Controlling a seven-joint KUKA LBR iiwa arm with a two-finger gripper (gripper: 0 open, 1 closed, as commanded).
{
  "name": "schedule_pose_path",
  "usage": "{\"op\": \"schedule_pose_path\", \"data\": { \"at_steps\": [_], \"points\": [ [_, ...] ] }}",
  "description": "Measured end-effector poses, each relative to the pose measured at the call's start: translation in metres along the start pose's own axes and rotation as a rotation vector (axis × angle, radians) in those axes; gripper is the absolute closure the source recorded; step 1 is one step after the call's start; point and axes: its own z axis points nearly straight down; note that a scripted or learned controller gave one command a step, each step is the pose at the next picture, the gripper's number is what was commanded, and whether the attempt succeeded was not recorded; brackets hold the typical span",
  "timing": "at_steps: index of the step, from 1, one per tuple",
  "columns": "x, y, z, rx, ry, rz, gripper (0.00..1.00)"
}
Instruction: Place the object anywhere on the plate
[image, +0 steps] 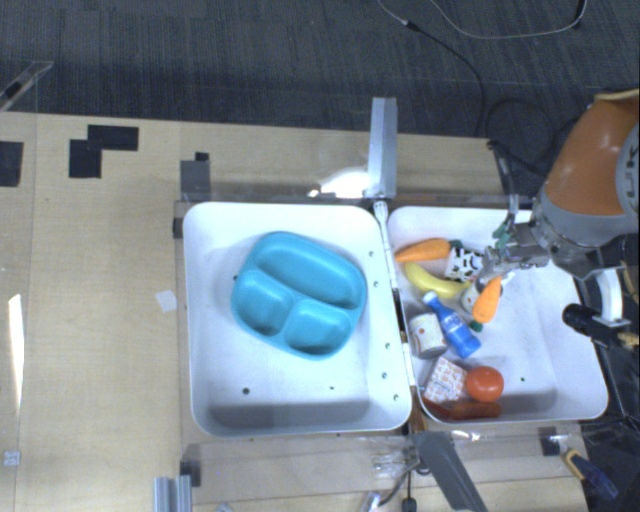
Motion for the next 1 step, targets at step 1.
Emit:
{"op": "schedule_pose_path", "data": {
  "at_steps": [1],
  "points": [
    [0.1121, 0.0253, 0.0044, -0.001, 0.001, -0.207, 1.00]
  ]
}}
